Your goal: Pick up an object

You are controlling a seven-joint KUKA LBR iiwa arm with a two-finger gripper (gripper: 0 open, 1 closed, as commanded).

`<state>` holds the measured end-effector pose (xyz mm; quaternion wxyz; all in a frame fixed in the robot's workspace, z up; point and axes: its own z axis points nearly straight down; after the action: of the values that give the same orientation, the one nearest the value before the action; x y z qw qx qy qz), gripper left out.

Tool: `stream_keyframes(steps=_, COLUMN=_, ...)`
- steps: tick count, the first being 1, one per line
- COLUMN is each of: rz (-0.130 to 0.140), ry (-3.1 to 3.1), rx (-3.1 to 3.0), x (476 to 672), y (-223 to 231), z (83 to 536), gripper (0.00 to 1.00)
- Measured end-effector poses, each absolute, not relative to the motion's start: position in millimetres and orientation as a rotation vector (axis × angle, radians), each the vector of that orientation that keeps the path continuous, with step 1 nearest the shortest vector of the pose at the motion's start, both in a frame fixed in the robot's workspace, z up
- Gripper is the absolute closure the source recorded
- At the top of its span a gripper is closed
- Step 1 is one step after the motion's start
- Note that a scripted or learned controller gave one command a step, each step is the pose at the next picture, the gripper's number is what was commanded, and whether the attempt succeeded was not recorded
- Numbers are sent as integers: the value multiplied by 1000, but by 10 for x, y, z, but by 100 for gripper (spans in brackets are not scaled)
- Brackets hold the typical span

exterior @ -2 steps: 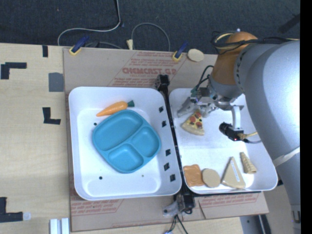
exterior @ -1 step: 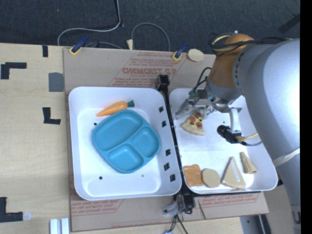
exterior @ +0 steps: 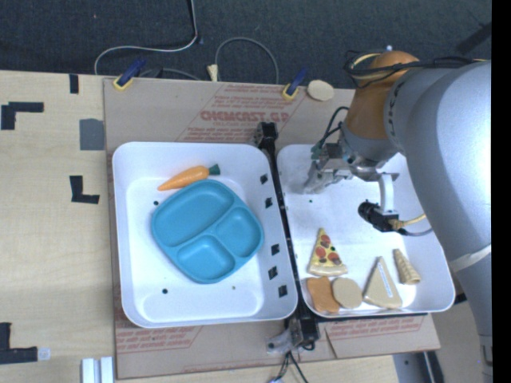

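My gripper (exterior: 313,180) hangs low over the far left part of the right bin (exterior: 431,250), above bare white floor. No object shows at its tip. A toy pizza slice (exterior: 326,254) lies nearer the front, a short way below the gripper. Along that bin's front edge lie a brown round piece (exterior: 322,295), a pale round piece (exterior: 347,293), a cream wedge (exterior: 383,286) and a small cone (exterior: 407,268). In the left bin (exterior: 128,238) an orange carrot (exterior: 188,177) lies just behind a blue divided plate (exterior: 207,230).
The large grey arm (exterior: 447,158) covers the right bin's far right side. A black fitting with a cable (exterior: 380,215) hangs off the arm over the bin's middle. A black divider (exterior: 275,214) runs between the bins. Cables (exterior: 239,58) lie behind the cardboard.
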<state>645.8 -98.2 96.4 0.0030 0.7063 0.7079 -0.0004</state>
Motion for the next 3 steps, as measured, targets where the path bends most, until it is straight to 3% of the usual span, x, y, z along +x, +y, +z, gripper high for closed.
stream_keyframes(steps=1, rz=-3, ry=2220, rx=2215, x=6455, y=-983, z=956, gripper=0)
stream_keyframes(steps=2, rz=2, ry=2223, rx=2218, x=6693, y=-939, z=1096, gripper=0)
stream_keyframes(steps=3, rz=7, ry=2221, rx=2215, x=6689, y=-834, z=1898, gripper=0)
